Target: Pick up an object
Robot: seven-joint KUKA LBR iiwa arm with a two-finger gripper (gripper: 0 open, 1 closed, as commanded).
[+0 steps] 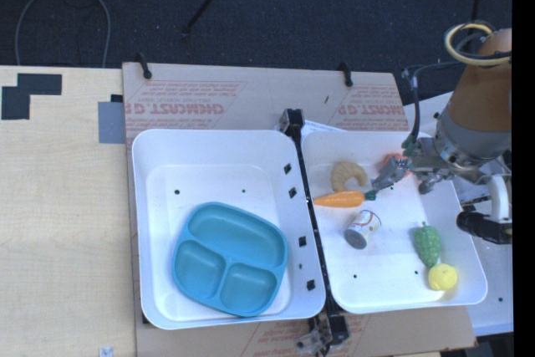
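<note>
The right bin [468, 297] holds several small items. An orange toy carrot [338, 199] lies near the bin's left wall, its green top pointing right. Just behind it is a tan ring-shaped pastry [348, 174]. A small grey and white cup [361, 229] lies on its side in the middle. A green ridged vegetable [427, 244] and a yellow lump [442, 277] rest at the front right. My gripper [386, 177] reaches in from the right and hangs low, just right of the pastry and above the carrot's green end. A small red-orange piece [393, 159] shows right beside the gripper.
The left bin [159, 155] holds a blue divided plate [229, 257]. A black-clipped divider [299, 196] separates the two bins. The arm's grey body with the orange band [481, 104] stands over the right bin's far right corner. Cardboard lies under both bins.
</note>
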